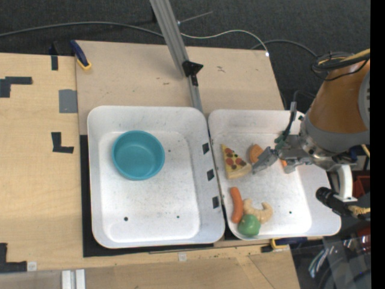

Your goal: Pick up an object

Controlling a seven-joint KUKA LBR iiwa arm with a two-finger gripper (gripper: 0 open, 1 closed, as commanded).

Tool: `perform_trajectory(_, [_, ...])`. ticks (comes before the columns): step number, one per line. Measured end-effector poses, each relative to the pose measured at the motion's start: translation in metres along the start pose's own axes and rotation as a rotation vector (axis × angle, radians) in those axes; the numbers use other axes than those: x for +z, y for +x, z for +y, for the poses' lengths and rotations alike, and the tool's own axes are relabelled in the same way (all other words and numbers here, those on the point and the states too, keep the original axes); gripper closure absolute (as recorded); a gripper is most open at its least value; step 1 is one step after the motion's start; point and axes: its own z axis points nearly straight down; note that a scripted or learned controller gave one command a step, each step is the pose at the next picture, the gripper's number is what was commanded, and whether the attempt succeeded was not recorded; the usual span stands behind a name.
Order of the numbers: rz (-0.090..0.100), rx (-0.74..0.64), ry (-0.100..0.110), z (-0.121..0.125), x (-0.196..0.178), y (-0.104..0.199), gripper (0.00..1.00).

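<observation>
The gripper [272, 159] sits over the right bin [301, 221], fingers spread apart, holding nothing, just beside the pizza slice [234, 161].

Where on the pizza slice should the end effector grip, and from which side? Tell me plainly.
Probably across the narrow pointed half of the pizza slice, coming straight down from above. It lies flat in the right bin, tip toward the top of the view and wide crust toward the bottom, so the fingers would span the tip end more easily. Its left edge sits near the bin wall, and an orange piece lies close on its right.
</observation>
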Motion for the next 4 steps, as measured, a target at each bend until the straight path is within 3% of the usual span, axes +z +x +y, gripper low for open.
perform_trajectory(1, [0.000,0.000,0.000,0.000,0.000,0.000,0.00])
perform_trajectory(3, [0.001,0.001,0.006,-0.010,0.109,0.000,0.00])
perform_trajectory(4, [-0.002,0.001,-0.001,-0.011,0.131,0.000,0.00])
